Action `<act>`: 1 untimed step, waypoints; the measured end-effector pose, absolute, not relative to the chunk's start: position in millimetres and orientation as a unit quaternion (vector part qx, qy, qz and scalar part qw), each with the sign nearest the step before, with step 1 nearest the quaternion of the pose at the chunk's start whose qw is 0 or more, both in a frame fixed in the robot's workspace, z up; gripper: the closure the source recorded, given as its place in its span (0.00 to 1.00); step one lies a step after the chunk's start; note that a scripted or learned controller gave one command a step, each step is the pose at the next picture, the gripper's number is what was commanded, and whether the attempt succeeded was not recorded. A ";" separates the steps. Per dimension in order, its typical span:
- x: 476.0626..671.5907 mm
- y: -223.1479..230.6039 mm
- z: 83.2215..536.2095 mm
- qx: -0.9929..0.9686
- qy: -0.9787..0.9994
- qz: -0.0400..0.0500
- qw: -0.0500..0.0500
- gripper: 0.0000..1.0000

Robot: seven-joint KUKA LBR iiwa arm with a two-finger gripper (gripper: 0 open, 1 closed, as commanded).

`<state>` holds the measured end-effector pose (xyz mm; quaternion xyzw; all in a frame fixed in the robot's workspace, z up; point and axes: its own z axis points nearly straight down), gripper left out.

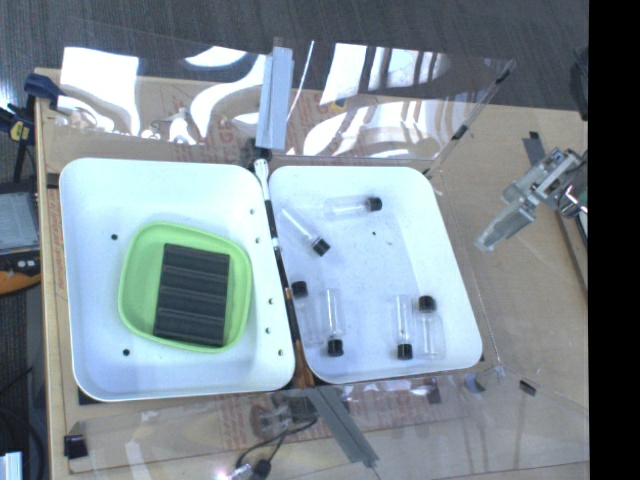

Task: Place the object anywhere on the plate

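Note:
A green plate [136,280] lies in the left bin [90,208], with a dark ridged block [193,294] resting on its middle. Several clear vials with black caps lie scattered in the right bin [452,268]: one near the back [352,208], one by the divider [303,231], and upright-looking ones toward the front [331,318] [403,324] [428,326]. My gripper [498,232] hangs to the right of the right bin, outside its rim, slanting down to the left, well apart from the vials and the plate.
A clear plastic wall [400,98] stands behind the right bin. A grey metal post [273,98] rises at the back between the bins. A small black cap [298,289] lies near the divider. Bare bench [540,348] stretches to the right.

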<state>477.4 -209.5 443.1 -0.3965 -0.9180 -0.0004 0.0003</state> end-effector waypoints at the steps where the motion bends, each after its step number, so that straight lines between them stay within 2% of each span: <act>1: 477.4 -209.5 443.1 -0.387 -0.922 0.000 0.000 0.00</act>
